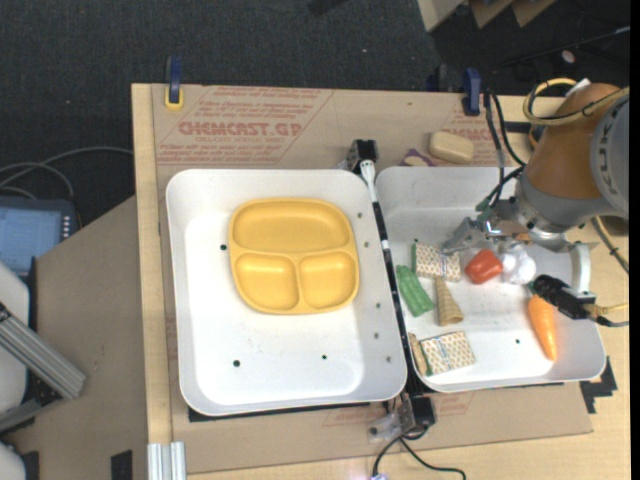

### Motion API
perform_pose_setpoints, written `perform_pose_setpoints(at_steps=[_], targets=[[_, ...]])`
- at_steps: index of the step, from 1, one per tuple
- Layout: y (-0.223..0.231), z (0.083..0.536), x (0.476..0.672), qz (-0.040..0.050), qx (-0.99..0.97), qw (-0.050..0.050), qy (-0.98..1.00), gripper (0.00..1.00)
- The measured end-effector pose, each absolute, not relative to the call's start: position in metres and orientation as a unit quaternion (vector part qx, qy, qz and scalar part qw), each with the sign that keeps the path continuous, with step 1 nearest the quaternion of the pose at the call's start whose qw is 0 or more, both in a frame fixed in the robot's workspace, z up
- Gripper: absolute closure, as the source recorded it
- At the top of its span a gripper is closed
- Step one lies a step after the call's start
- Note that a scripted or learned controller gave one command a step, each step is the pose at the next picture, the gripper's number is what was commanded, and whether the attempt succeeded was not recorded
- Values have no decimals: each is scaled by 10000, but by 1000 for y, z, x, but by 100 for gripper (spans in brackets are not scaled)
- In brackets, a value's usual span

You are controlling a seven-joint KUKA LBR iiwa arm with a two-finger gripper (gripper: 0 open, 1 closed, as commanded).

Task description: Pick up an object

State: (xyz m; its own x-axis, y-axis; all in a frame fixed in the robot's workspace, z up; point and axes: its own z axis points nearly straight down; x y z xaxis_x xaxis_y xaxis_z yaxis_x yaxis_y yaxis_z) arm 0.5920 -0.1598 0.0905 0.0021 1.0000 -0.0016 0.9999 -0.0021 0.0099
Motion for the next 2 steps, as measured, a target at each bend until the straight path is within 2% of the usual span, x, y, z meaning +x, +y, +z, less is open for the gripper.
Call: perform_pose_setpoints(at_steps=[1, 2], targets=[[-160, 90, 548, 43, 7078, 59, 7064, 0], [-199, 86, 598, 8, 7068, 35, 7074, 0]])
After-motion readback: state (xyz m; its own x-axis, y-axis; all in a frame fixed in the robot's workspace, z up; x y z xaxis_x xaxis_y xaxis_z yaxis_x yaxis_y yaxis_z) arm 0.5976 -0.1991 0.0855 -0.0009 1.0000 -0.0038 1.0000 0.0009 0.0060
